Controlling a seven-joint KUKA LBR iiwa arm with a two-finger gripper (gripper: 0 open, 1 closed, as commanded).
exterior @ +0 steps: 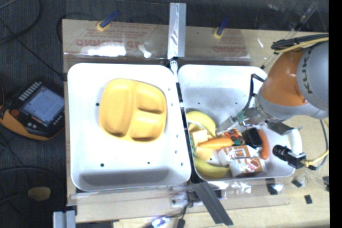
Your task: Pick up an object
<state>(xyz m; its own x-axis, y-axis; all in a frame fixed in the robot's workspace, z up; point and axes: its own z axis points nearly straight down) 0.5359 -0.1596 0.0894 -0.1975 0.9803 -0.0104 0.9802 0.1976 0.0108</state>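
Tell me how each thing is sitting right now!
Yellow tray: lying flat in the left bin.
Bananas: piled in the right bin.
Carrot: lying across the bananas.
Carton: lying on its side.
End effector: low over the pile.

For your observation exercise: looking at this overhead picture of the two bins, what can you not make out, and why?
- Gripper, camera view: too small and cluttered to tell open from shut.
- Carton, camera view: label print blurred, unreadable.
- Banana, camera view: middle hidden under the carrot.
- Yellow tray, camera view: underside and the left bin floor beneath it hidden.
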